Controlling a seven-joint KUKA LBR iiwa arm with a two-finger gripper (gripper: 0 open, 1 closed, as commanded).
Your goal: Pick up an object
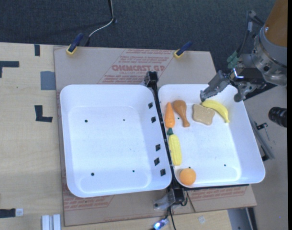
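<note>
Fingers spread wide on the gripper (221, 96), nothing between them: one finger (212, 88) slants down over the banana's (218, 109) upper end, the other sits off at three o'clock near the bin's far rim. The banana lies in the right bin (241, 152), against the bread slice (202, 114) at its nine o'clock. Further toward nine: drumstick (181, 112), carrot (169, 115). Corn (174, 149) below, orange (187, 176) at six o'clock. Left bin (107, 138) alongside.

The light is bright and even, the white bins (112, 143) look almost glaring (little detail inside), shadows are soft, and the arm (275, 37) at far right is blurred
</note>
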